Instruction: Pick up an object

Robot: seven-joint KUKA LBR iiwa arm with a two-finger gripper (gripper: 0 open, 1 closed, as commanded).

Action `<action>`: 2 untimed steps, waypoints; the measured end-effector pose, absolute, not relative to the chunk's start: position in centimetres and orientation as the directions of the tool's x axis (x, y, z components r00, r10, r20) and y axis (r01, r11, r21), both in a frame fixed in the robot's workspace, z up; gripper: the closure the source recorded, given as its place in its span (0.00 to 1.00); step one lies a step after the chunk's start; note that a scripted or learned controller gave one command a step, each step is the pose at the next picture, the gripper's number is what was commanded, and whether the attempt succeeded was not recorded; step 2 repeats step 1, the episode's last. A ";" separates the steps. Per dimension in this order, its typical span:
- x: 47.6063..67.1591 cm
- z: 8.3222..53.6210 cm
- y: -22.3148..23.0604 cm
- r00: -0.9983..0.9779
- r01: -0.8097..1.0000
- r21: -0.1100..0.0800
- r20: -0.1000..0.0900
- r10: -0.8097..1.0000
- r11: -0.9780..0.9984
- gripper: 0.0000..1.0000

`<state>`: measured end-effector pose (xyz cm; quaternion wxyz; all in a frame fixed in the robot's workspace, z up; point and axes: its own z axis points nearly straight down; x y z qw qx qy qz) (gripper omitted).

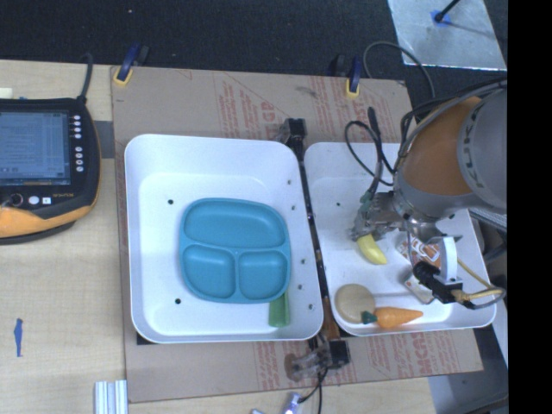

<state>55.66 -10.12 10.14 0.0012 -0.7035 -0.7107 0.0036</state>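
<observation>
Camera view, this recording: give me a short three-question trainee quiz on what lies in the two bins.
1. True or false: the blue divided plate lies in the left bin.
2. Which item lies nearest the gripper? A) carrot B) yellow piece C) green block
3. Fill in: the carrot lies at the right bin's ____ edge, beside a tan round piece.

Key: 1 true; 2 B; 3 near (bottom).
</observation>
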 end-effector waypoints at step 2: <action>60.3 19.2 -4.2 -0.004 1.000 -0.002 0.001 1.000 0.004 1.00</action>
